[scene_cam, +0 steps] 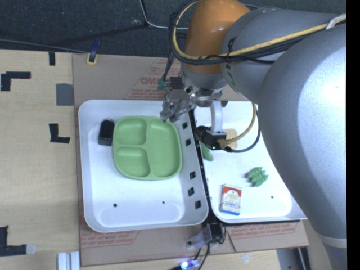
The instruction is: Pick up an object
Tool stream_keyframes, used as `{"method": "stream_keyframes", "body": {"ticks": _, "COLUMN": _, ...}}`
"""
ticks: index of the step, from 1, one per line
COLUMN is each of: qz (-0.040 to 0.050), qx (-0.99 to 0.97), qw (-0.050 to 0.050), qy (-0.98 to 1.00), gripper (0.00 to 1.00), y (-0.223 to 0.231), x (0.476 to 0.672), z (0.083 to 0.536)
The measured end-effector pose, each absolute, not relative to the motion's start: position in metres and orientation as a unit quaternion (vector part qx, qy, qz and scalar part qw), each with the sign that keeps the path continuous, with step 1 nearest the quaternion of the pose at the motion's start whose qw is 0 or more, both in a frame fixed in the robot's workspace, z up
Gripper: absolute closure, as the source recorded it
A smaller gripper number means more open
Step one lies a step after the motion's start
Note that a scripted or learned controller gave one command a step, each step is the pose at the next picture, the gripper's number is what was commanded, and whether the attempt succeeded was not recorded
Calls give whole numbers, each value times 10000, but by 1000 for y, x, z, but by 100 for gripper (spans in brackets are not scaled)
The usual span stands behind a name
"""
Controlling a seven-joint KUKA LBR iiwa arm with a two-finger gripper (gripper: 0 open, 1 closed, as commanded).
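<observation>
My gripper point(179, 110) hangs over the far right corner of the left bin point(95, 204), just above the top right rim of a green divided plate point(147, 148). A small black block point(106, 132) lies against the plate's left side. In the right bin point(278, 207) lie a red and white small box point(230, 199), a small green knobbly piece point(256, 176), a tan item point(230, 137) partly hidden under the wrist, and a green scrap point(208, 153) by the divider. Nothing shows in the gripper's grasp.
The large grey arm with its orange band point(211, 27) covers the right bin's far side and the right of the view. Both bins sit on a cardboard sheet point(118, 77). The ridge between the bins point(194, 167) runs below the gripper.
</observation>
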State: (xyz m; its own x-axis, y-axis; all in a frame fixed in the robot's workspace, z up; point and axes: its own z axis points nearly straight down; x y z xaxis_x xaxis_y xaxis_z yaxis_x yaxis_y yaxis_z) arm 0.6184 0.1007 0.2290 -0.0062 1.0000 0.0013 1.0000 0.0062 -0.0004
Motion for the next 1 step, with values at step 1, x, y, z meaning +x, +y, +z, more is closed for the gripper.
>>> {"method": "stream_keyframes", "body": {"ticks": 1, "qz": 8, "qx": -7060, "qw": 4, "qy": -7082, "gripper": 0, "y": 98, "x": 618, "z": 228}}
